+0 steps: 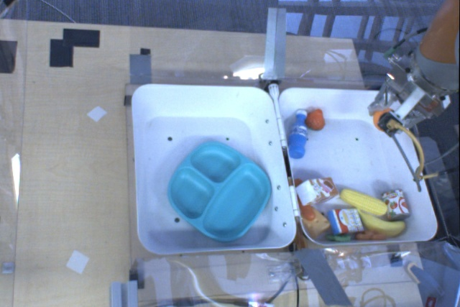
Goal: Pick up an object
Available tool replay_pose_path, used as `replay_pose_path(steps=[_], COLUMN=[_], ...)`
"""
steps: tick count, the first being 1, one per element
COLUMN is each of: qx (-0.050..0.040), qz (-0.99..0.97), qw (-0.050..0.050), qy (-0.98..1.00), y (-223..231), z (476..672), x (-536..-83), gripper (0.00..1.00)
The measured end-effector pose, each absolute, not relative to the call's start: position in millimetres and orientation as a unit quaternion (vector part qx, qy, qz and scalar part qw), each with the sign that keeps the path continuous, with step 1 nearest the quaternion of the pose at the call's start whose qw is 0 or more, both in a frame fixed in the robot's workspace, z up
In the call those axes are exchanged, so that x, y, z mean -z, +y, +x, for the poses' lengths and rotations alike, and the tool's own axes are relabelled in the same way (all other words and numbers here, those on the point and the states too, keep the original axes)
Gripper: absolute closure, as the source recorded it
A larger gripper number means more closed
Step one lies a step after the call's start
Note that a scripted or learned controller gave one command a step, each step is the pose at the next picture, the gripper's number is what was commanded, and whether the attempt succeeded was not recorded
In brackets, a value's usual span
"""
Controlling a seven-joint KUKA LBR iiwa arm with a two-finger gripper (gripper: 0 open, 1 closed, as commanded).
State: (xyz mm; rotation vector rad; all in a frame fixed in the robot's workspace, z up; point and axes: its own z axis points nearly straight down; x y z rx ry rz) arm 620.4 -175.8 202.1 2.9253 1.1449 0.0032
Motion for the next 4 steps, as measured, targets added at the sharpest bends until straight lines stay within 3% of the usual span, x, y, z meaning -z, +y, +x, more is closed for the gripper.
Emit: replay_pose_path(steps=[1, 2, 3, 4], qx=[-0.0007, -0.0026, -0.0016, -0.0010], qz=[0.983, 0.991, 0.995, 0.995], qw=[-0.001, 0.000, 0.000, 0.000], qy=[0.184, 0.136, 0.102, 0.105], y=[-122.4, -53.2, -125.9, -150.4], z=[589.9, 617.7, 626.7, 645.7], x=[-103.2, -276.6, -290.4, -253.6], gripper=[1.00, 1.00, 1.00, 1.00])
